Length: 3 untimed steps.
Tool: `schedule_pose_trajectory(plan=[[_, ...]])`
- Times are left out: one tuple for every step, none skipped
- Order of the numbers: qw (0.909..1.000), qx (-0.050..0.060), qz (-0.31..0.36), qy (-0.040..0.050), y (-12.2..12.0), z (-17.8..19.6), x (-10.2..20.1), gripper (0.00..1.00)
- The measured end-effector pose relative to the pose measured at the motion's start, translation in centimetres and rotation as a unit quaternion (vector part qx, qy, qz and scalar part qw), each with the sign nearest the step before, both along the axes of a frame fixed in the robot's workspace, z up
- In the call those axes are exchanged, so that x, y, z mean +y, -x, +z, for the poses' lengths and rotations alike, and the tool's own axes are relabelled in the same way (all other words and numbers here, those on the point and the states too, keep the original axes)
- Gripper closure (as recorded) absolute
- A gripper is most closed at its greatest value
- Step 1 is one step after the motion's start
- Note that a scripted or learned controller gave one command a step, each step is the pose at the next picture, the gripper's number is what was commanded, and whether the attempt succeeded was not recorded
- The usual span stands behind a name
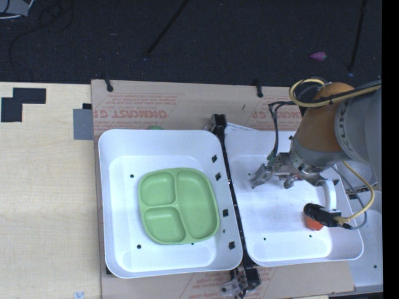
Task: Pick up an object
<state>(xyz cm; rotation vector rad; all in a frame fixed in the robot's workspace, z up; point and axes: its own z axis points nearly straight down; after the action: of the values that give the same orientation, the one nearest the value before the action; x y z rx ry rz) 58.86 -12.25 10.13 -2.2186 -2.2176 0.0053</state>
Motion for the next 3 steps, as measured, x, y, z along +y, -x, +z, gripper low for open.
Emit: schedule_pose_trajectory(plan=[[1.0, 0.0, -0.002, -0.0003, 0.0, 1.2, -0.1, 1.0], [1.0, -0.003, 0.001, 0.0003, 0.0, 5.6, 0.5, 1.0], [1.0, -0.004, 0.001, 0.0005, -0.2, 10.1, 1.1, 1.0]])
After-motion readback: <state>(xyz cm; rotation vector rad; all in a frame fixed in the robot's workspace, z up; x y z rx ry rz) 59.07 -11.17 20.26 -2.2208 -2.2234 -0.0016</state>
